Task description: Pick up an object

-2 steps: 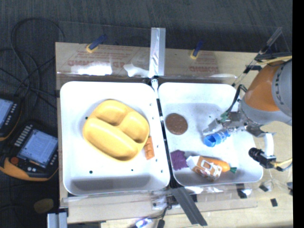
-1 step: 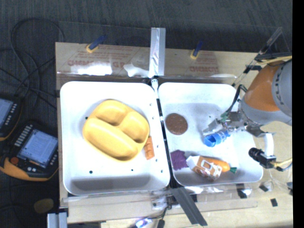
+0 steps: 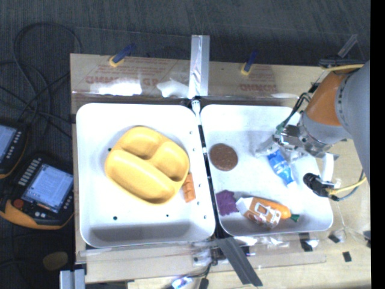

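- Near edge of right bin (image 3: 328, 221): orange-and-white packet (image 3: 264, 210) lying flat, a green tip at its right end. A purple lump (image 3: 226, 202) touches its left end.
- Middle of right bin: blue-and-white wrapper (image 3: 281, 167), tilted, directly under the gripper (image 3: 287, 144). Brown disc (image 3: 223, 157) sits apart to the left, close to the dividing wall between the 2 bins.
- Gripper is low over the blue-and-white wrapper, in the upper right part of the right bin. Jaws: cannot tell how far apart they stand, nor whether anything is between them; the wrist hardware hides that spot.
- Arm (image 3: 352, 110), grey with orange band, enters from the right edge above the right bin.
- Left bin (image 3: 90, 161): large yellow lumpy object (image 3: 146, 163) fills the centre. A small orange piece (image 3: 189, 187) lies just beside its right lower side, near the dividing wall.
- Far side: worktop (image 3: 150, 74) strip behind both bins carries 2 yellow-and-blue clips (image 3: 121, 55).
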Motion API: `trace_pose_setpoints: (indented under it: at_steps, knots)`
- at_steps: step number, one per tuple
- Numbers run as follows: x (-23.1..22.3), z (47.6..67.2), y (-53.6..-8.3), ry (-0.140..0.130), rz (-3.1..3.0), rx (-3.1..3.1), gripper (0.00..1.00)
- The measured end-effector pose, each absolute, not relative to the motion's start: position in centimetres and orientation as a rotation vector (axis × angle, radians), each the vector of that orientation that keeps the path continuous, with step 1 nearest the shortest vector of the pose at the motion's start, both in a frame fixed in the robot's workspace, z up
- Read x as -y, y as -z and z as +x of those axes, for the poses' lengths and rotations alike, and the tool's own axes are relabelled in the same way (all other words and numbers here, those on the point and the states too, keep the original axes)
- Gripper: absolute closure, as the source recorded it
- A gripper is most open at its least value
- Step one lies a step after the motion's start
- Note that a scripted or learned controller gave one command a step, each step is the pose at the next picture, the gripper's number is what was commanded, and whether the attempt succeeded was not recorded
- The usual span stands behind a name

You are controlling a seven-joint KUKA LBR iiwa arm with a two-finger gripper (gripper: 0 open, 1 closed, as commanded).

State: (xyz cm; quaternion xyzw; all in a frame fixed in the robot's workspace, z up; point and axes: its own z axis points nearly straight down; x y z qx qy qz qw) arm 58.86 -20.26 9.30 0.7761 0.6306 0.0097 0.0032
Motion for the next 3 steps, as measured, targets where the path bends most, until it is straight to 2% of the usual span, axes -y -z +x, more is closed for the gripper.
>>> trace_pose_setpoints:
  at_steps: [1,2,3]
  knots:
    - [16.4,56.7,-9.0,-0.003,2.097,-2.323,0.00]
    - [16.4,56.8,-9.9,-0.004,2.096,-2.322,1.00]
    - [15.4,56.7,-18.6,0.003,2.062,-2.370,1.00]
